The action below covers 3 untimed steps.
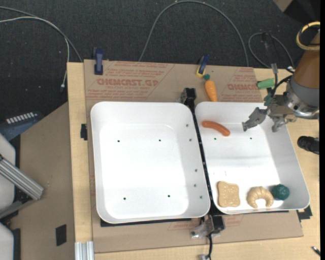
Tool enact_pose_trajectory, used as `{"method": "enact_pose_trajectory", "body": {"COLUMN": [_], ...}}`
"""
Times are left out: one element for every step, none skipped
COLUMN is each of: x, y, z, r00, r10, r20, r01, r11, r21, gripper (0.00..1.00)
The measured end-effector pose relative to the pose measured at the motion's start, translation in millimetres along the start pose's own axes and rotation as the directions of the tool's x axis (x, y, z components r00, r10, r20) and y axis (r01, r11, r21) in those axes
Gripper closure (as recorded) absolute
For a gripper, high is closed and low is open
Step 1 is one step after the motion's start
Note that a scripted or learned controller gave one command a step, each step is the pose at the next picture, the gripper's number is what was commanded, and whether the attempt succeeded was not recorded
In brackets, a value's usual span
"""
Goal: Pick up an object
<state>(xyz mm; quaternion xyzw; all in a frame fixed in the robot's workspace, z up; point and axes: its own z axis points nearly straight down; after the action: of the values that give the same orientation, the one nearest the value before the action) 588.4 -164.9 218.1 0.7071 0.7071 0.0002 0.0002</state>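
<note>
On the cardboard-topped bench (132,76), the gripper (265,122) hangs spread and unladen over the right bin (254,162).

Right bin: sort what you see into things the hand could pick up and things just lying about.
For the job:
- hand, fingers spread, holding nothing
- sausage
- cracker
- croissant
- green ball
- right bin

Lying about:
- carrot, on the board outside the bins
- left bin
- blue clamps
- cables

Board (152,76) under the bins: red print "CHEMCAST GP", repeated at its right end, partly cut off there.
</note>
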Motion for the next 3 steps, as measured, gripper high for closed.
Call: {"method": "enact_pose_trajectory", "body": {"x": [-10.8,-10.7,-10.7], "y": [-29.1,-25.9,-25.9], "z": [119.2,114.2,114.2], "r00": [1.000,1.000,1.000], "r10": [0.002,0.000,0.000], "r20": [-0.002,0.000,0.000], "r01": [-0.002,0.000,0.000], "r11": [1.000,1.000,1.000], "r21": [0.010,0.000,0.000], "gripper": [0.00,0.00,0.00]}}
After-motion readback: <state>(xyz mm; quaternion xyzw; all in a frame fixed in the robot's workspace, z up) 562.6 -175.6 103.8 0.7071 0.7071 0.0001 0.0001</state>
